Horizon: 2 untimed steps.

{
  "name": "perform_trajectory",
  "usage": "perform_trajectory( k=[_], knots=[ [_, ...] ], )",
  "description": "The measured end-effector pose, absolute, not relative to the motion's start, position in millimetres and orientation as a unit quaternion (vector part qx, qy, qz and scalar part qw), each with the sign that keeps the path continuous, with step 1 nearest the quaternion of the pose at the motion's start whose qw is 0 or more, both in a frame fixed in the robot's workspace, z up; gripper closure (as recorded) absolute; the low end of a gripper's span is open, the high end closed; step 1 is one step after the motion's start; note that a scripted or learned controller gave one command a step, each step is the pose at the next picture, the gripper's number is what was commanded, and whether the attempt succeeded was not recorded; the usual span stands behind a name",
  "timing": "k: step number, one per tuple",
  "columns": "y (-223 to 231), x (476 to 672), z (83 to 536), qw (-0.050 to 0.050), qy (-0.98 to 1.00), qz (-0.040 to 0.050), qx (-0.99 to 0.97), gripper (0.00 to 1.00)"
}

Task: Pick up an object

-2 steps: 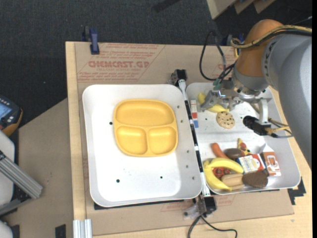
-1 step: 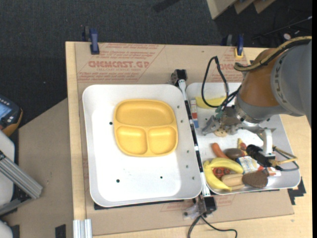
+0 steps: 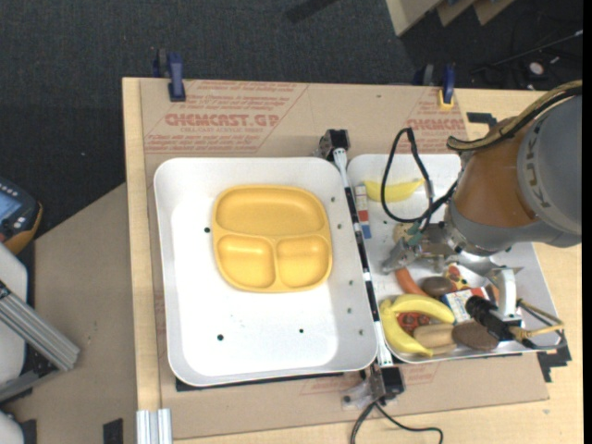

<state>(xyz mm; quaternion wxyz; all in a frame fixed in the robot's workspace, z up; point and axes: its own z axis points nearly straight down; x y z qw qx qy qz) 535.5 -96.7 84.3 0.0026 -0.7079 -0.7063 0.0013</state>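
My gripper (image 3: 414,246) reaches down into the right bin (image 3: 435,161) from the right, under the grey arm with its orange band (image 3: 490,188). It hangs over a heap of small things. An orange carrot-like piece (image 3: 407,277) lies just below it, and a yellow banana (image 3: 418,309) lies nearer the front. A pale yellow piece (image 3: 400,191) rests at the back of this bin. The gripper's metal parts blend into the clutter, and nothing is clearly held.
The left bin (image 3: 185,322) holds a yellow divided plate (image 3: 273,237). Brown objects (image 3: 474,336) and other small items crowd the right bin's front right corner. A black cable (image 3: 393,169) loops over the right bin's back. Blue clamps (image 3: 173,72) hold the cardboard base.
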Motion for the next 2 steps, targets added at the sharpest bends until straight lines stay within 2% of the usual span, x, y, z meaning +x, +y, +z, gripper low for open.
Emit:
perform_trajectory(
  k=[1, 2],
  knots=[
    [-96.5, 538.2, 94.7, -0.001, -0.707, -0.0006, -0.708, 1.00],
    [-48.5, 609.7, 191.6, -0.006, -0.710, -0.0059, -0.704, 1.00]
  ],
)
